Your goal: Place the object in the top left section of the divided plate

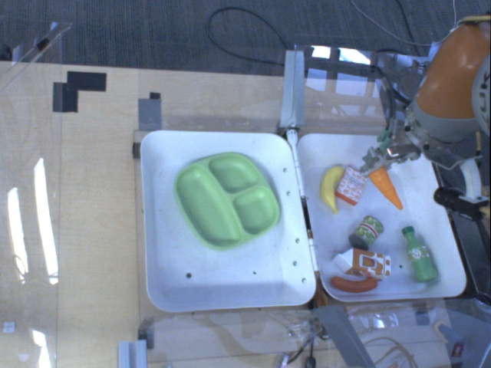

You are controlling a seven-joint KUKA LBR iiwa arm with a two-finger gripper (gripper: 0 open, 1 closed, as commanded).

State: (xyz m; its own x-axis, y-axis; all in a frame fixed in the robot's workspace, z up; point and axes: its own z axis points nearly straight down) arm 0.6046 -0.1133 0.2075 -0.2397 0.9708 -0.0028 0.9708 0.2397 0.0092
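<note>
Grey metal gripper [381, 153] hangs low over the right bin [453, 240], its tip just beside the carrot [387, 188] and the red-white carton [351, 185]; whether it grips anything cannot be told. Green divided plate [227, 198] sits in the left bin [165, 282]. From the right, the arm [453, 83] leans in.

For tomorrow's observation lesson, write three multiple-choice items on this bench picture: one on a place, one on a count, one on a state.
1. Where does the green divided plate lie?
A. left bin
B. right bin
C. bare bench

2. How many sections has the plate?
A. two
B. three
C. five

3. In what state are the plate's sections?
A. each holds food
B. one holds a banana
C. none holds anything

Answers:
1 A: it sits in the left bin.
2 B: one long section and two smaller ones.
3 C: the banana, carrot and green bottle lie in the right bin.
</note>
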